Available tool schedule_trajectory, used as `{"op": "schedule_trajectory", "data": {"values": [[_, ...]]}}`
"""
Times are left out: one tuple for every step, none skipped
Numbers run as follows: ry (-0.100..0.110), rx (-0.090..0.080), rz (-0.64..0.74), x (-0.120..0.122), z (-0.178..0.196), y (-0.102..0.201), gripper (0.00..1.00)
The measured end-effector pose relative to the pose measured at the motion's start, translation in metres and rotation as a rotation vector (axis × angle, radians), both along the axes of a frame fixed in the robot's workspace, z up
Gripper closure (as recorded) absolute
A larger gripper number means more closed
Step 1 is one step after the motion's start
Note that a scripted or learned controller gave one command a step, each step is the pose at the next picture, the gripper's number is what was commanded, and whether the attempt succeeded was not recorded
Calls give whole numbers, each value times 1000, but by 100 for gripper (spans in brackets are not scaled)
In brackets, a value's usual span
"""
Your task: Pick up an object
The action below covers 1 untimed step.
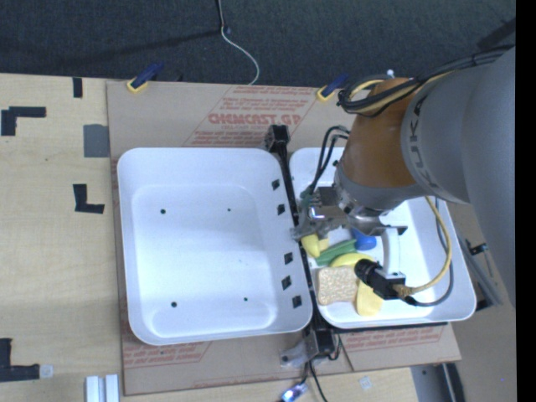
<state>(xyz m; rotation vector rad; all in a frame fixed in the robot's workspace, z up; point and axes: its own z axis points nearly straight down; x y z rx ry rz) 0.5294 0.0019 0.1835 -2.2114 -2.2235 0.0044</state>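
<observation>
Since the gripper [322, 224] sits low over the right bin [435, 308], jaw state untellable, you'd take the tan sponge [337, 285] across its soft, light sides.

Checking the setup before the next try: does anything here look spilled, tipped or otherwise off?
Nothing stands out. Both bins sit level side by side, and the objects, including a tan sponge and a yellow piece, lie inside the right bin beneath the gripper.
</observation>
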Motion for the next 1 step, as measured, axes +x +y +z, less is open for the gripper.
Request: {"op": "schedule_trajectory", "data": {"values": [[-27,0,2,71,165,39,100]]}}
